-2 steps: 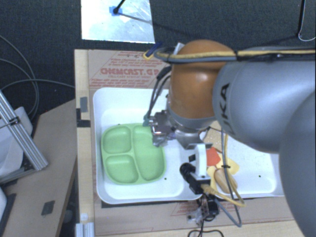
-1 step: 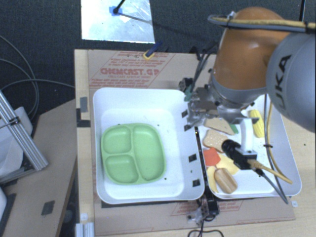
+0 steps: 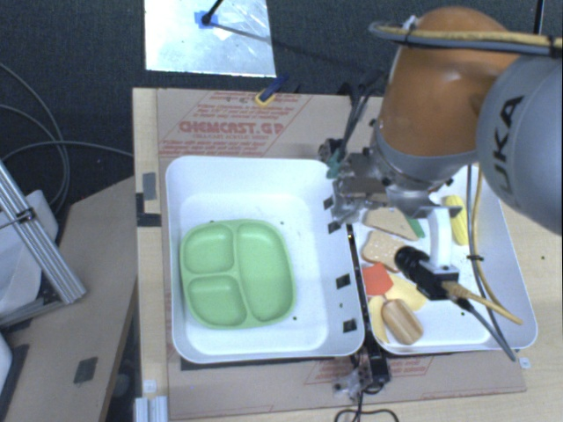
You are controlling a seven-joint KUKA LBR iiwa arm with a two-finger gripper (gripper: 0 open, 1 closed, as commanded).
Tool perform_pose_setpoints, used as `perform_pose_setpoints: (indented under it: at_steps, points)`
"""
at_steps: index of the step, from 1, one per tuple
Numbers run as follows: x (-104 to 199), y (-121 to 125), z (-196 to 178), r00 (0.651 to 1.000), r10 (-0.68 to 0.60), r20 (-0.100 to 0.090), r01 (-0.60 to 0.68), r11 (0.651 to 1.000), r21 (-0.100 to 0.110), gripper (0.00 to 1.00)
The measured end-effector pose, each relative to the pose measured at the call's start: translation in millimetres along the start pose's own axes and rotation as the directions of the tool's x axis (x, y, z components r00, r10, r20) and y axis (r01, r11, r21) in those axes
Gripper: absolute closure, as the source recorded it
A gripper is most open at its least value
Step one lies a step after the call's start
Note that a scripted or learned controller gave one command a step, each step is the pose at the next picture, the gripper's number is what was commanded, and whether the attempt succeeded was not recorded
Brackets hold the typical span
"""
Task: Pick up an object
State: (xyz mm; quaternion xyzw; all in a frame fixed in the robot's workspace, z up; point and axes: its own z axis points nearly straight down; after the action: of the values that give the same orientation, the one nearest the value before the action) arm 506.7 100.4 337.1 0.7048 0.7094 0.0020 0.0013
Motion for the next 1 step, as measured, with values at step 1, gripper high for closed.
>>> perform_pose_setpoints:
  at_steps: [1]
  points:
    - [32.9, -3.0, 115.3, 1.000, 0.000, 0.001, 0.000, 1.000, 0.012, 1.00]
